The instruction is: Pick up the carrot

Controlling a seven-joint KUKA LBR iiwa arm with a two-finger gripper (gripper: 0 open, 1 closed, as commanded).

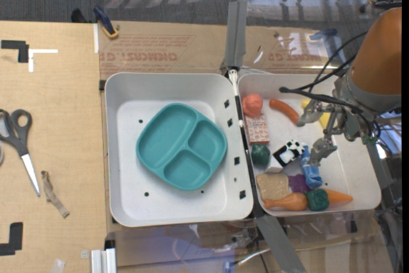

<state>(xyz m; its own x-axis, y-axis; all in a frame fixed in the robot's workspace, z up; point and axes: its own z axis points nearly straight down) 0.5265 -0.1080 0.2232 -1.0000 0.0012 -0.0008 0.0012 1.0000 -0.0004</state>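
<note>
Carrot (284, 110): far end of right bin (364, 198), just right of pink ball (252, 103).
Handling: looks light, stiff, smooth; grip across its middle.
Gripper (323, 131): near carrot, jaws apart, holding nothing.

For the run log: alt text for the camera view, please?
The gripper hangs over the right bin of toy food, with the carrot lying free near its far wall. The left bin holds a teal divided plate.
</note>
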